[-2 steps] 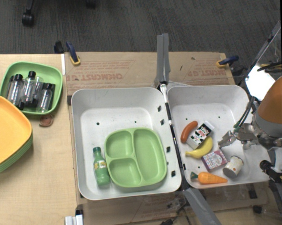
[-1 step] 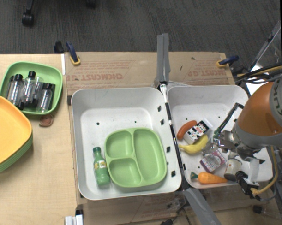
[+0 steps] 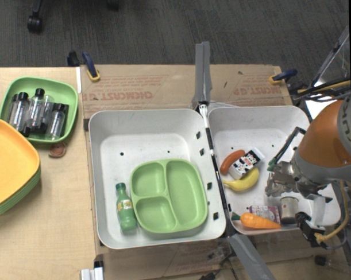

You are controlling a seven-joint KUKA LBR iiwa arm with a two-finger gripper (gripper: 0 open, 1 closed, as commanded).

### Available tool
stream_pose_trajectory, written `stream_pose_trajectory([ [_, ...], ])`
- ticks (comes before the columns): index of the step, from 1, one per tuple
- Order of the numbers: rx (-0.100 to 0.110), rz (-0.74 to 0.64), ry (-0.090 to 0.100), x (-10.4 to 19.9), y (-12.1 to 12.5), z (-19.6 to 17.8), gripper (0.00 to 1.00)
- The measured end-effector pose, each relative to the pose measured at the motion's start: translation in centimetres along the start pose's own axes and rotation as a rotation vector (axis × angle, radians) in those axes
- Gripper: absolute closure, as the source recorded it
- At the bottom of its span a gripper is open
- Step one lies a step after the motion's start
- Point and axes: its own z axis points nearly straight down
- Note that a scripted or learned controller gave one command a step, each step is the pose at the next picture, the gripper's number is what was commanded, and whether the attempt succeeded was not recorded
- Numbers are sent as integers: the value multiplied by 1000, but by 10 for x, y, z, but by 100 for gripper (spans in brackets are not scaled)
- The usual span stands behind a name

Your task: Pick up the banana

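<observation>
The yellow banana (image 3: 243, 182) lies curved in the left half of the right bin (image 3: 252, 119), just under a red sausage (image 3: 231, 159) and a small printed box (image 3: 247, 163). My gripper (image 3: 279, 186) hangs low over the same bin, a short way to the right of the banana's tip and apart from it. Nothing shows in its grasp. The grey arm with its orange band (image 3: 332, 141) comes in from the right and hides the bin's right side.
An orange carrot (image 3: 259, 221) and a small packet (image 3: 263, 211) lie at the right bin's front edge. In the left bin (image 3: 106, 139) sit a green divided plate (image 3: 167, 197) and a green bottle (image 3: 125, 208). A green tray of bottles (image 3: 39, 110) and orange plates (image 3: 10, 168) stand at the far left.
</observation>
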Motion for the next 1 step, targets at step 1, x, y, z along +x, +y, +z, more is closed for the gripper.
stream_pose_trajectory([
  [1,4,-62,-1,-12,63,-49,100],
])
